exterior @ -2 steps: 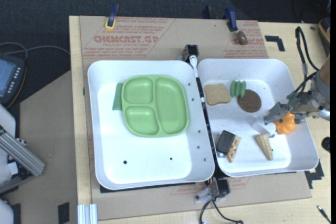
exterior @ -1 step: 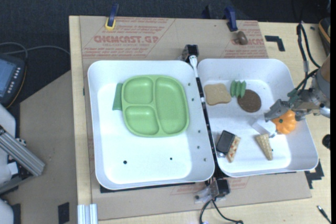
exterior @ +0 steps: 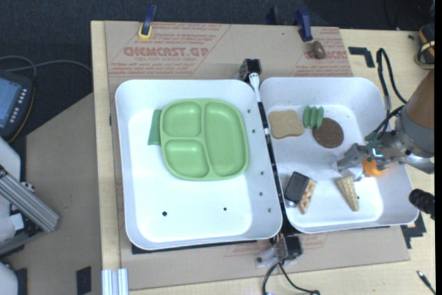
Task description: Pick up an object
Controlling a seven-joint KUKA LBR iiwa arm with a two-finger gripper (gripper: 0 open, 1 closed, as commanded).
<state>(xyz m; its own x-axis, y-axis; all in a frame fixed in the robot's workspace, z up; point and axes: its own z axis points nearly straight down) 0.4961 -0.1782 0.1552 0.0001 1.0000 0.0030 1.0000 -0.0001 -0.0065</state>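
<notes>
A small orange object [exterior: 373, 166] is seen in the right bin [exterior: 304, 90], right at the tip of the gripper [exterior: 366, 157], which is lowered over the bin's right part. Whether the orange object is clamped between the fingers cannot be told, nor whether they are apart or together. A pizza-slice toy [exterior: 349, 192] lies just near and left of the gripper, a round brown patty [exterior: 329, 133] just far and left of it. Farther left, a slice of toast [exterior: 285, 124] and a green ribbed piece [exterior: 314, 116] are placed side by side, and a black block [exterior: 296, 186] touches a cracker-like piece [exterior: 307, 195] by the near edge. The arm [exterior: 421, 121] enters from the right, its wrist angled down and leftward. In the left bin [exterior: 138, 176], a green divided plate [exterior: 204, 139] with 3 compartments is set.
</notes>
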